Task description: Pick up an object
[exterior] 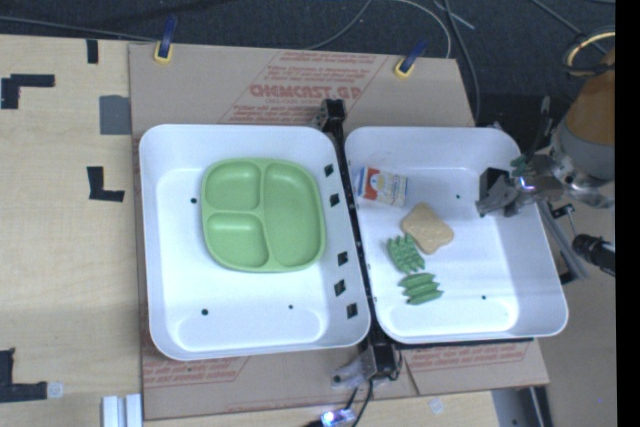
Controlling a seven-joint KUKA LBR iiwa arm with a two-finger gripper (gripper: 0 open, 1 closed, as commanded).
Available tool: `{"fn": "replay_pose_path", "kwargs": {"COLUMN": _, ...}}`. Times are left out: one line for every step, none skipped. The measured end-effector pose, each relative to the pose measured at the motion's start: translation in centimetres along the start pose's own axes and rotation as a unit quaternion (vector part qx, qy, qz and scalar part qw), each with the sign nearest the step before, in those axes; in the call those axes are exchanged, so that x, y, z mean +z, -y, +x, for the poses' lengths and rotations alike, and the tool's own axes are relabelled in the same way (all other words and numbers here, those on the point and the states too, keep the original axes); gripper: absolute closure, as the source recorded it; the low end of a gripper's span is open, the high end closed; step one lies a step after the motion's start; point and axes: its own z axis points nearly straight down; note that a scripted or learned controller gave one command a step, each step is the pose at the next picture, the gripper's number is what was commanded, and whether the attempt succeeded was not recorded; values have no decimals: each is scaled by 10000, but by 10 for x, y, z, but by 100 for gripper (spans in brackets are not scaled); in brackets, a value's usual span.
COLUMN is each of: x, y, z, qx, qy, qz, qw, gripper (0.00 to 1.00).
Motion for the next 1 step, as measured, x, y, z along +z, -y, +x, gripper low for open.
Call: {"fn": "replay_pose_path", "kwargs": {"x": -19, "y": -1, "z": 0, "qx": 1, "qy": -6, "qz": 11, "qw": 10000, "gripper": 100}}
